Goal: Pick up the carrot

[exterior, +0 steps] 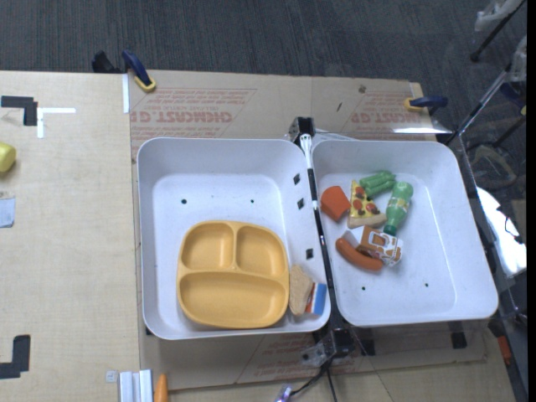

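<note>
Orange carrot [335,203] (beside pizza slice [363,206]) in right bin [469,249]

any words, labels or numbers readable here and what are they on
Red print on the cardboard sheet behind the left bin: upside down and blurred; no word can be read with confidence.
Matching red print on the cardboard behind the right bin: too blurred to read.
Small carton in the right bin: printed label, too small to read.
Faint red print on the cardboard by the bins' near edge: illegible.
</note>
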`<action>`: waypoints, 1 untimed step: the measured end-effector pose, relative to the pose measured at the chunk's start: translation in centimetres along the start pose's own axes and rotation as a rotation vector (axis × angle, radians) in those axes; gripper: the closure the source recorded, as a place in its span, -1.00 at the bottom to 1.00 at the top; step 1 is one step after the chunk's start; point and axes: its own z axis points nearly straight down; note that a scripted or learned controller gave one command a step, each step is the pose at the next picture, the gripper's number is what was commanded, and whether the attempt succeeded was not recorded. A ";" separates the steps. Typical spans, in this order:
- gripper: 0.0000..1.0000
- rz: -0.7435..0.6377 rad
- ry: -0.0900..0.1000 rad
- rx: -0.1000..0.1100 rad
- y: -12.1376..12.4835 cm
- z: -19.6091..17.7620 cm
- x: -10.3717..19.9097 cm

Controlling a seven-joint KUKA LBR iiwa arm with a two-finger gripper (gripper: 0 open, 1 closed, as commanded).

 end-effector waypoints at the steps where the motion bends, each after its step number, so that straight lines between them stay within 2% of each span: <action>1: 1.00 0.000 -0.007 0.003 -0.1 -0.9 -0.2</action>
